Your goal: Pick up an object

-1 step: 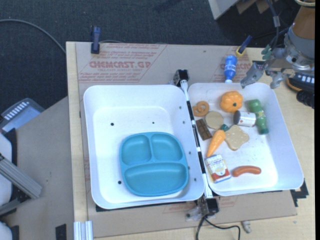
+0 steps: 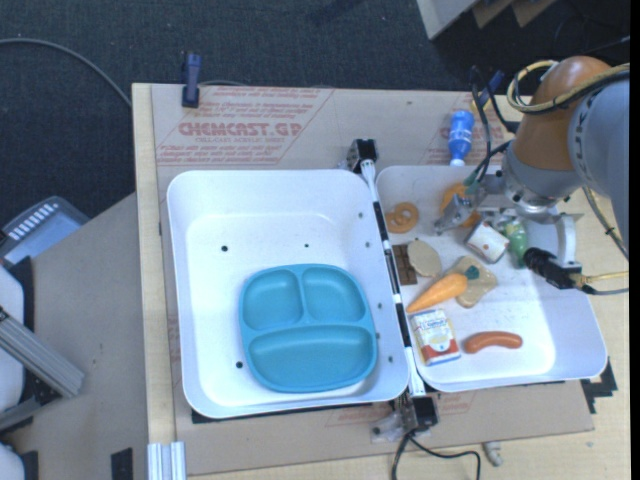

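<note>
The arm comes in from the right and its gripper (image 2: 464, 211) hangs low over the back of the right bin (image 2: 575, 353). Right under and beside it lie a white block (image 2: 487, 240), a green piece (image 2: 516, 241) and a small orange piece (image 2: 455, 196). An orange ring (image 2: 404, 216) rests by the bin's left wall. Further forward lie a tan disc (image 2: 424, 258), a carrot (image 2: 437, 291), a tan piece with a teal spot (image 2: 477, 277), a small red and white carton (image 2: 435, 335) and a red sausage (image 2: 492, 342).
The left bin (image 2: 200, 218) holds a blue divided plate (image 2: 308, 325). A blue bottle (image 2: 459, 134) lies on the board behind the right bin. Cables trail by the arm at the right, over the bin's rim.
</note>
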Robot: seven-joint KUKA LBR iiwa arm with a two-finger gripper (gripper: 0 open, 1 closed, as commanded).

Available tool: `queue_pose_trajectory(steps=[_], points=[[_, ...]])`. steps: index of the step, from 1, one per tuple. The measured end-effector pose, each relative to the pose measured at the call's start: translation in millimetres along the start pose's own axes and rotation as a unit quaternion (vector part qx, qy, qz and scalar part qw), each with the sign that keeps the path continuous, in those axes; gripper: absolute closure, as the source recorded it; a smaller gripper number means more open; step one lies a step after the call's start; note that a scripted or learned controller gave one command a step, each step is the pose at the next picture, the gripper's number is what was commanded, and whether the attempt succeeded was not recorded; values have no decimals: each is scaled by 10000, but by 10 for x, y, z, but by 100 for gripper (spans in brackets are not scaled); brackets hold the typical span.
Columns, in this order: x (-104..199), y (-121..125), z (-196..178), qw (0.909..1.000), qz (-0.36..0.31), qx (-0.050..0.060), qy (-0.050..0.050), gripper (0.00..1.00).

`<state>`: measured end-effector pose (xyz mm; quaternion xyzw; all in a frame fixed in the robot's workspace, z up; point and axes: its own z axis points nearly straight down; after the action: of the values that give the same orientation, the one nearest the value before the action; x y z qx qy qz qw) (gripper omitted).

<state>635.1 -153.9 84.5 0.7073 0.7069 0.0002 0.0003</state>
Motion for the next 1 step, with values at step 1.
queue_pose_trajectory(steps=[1], points=[[43, 291, 0, 10000, 2, 64, 1, 0]])
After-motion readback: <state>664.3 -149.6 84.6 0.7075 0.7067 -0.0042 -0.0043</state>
